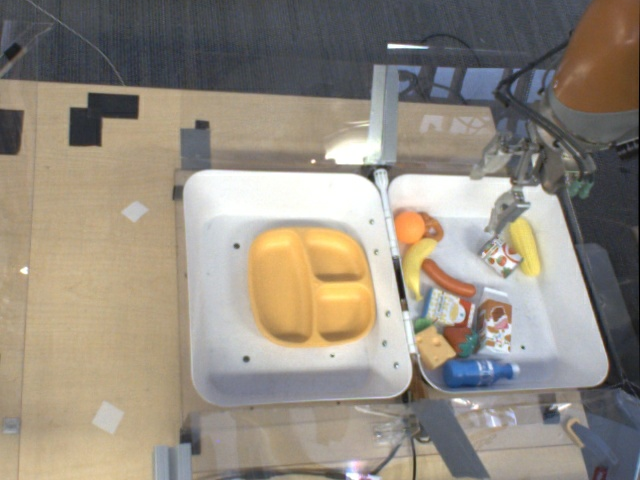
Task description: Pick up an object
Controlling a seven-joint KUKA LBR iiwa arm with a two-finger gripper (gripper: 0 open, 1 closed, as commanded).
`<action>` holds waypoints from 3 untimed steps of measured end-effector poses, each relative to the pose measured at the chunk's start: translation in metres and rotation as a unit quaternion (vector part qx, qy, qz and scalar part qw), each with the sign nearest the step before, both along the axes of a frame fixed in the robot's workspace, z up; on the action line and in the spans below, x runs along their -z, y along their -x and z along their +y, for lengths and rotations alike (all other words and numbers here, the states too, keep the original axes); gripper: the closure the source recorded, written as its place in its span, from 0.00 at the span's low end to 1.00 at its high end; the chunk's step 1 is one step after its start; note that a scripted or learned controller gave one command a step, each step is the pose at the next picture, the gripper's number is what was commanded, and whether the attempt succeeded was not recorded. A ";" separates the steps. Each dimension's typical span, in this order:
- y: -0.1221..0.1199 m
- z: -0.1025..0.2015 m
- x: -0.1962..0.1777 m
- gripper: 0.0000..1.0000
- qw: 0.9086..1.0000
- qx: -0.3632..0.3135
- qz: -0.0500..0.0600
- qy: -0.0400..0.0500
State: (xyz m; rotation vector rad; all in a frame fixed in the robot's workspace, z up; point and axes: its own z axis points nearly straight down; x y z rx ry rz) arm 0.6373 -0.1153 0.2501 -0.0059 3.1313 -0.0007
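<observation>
Bench (90,268): pale wood-grain top seen from above at a slant, with dark floor beyond its far edge. Two shallow white bins sit directly on it, side by side, their inner rims touching. The left bin (215,368) lies near the middle of the bench; the right bin (580,358) reaches toward the bench's right end. Black squares (100,116) mark the far left of the surface, and small pale tags (134,210) lie flat on the wood left of the bins. A grey metal post (385,113) stands at the far side where the two bins meet.
</observation>
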 end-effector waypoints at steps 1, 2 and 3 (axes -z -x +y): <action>-0.016 0.011 0.145 0.00 0.980 0.198 0.004 -0.002; -0.014 0.018 0.162 0.00 0.954 0.301 0.000 -0.003; -0.018 0.019 0.146 1.00 0.955 0.298 -0.007 -0.004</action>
